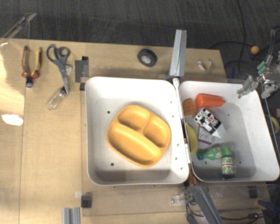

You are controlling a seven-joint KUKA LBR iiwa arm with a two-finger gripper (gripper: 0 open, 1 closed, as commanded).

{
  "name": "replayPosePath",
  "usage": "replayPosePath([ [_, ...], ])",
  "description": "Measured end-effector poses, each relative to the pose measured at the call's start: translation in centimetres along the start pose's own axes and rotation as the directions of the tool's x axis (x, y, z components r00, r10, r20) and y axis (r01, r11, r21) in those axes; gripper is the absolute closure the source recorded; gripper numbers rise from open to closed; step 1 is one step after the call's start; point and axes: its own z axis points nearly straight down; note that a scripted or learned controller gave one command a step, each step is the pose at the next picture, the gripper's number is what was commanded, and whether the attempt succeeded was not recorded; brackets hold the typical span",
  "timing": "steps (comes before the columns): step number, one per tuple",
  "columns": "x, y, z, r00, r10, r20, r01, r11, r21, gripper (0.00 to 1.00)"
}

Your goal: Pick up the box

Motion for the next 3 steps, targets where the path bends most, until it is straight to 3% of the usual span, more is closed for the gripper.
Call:
replayPosePath([
  [1,5.8,2.9,14.5,0.998,-0.070,-0.002,0.070,0.998,0.003,0.00],
  [2,4.4,5.1,17.8,0.935,-0.354,0.001,0.354,0.935,-0.001,0.00],
  [3,9.3,-1.2,14.1,0.924,-0.383,0.000,0.383,0.924,-0.004,0.00],
])
